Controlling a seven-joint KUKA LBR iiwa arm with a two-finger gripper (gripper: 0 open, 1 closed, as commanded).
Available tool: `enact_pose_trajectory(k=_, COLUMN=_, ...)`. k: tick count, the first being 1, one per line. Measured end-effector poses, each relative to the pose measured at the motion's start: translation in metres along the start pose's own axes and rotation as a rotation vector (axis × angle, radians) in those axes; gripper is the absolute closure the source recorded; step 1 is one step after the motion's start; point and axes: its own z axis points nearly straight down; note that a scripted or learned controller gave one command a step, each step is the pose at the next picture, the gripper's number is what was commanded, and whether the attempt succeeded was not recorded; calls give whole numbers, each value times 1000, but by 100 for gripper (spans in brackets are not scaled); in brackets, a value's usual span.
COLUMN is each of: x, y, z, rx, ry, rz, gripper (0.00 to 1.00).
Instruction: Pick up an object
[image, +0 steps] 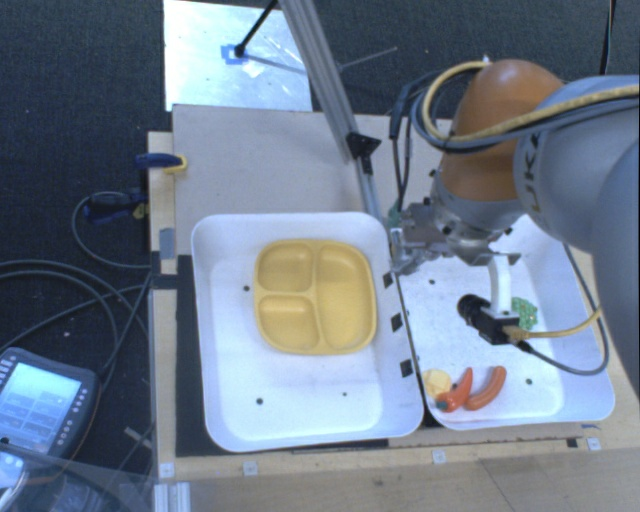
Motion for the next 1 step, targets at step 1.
enact_pose_trajectory(k=1, x=46, y=26, z=-6, rx=-2, ry=1, rz=-1, gripper=100)
